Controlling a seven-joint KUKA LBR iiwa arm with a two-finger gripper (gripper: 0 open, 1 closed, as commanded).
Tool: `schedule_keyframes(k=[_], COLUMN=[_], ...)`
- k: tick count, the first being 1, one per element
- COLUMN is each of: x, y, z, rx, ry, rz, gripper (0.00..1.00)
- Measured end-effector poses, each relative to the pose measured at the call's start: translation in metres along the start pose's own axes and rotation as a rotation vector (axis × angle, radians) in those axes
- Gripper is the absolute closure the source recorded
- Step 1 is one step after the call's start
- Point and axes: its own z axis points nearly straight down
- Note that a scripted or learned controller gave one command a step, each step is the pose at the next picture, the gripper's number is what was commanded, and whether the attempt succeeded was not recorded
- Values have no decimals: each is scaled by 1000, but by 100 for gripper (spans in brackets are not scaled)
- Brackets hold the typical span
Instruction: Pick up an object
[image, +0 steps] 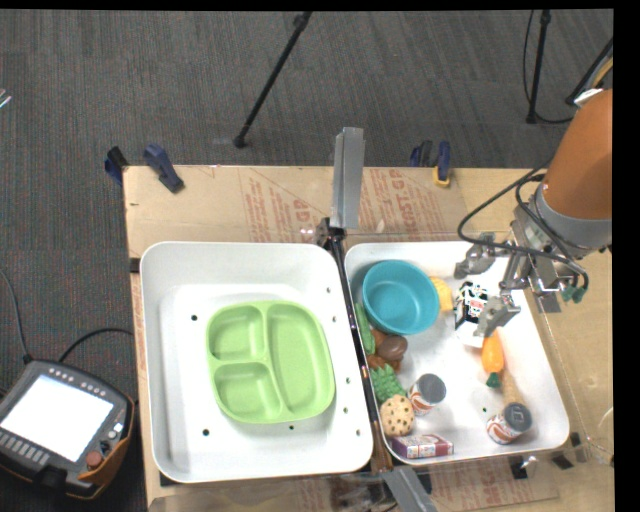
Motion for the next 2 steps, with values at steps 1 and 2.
schedule_keyframes(k=[1,2], x=[-15,53], y=[-26,-78], z=[168,167], rx=[-2,0], ry=[6,-1], rz=[102,-18], gripper=[0,0])
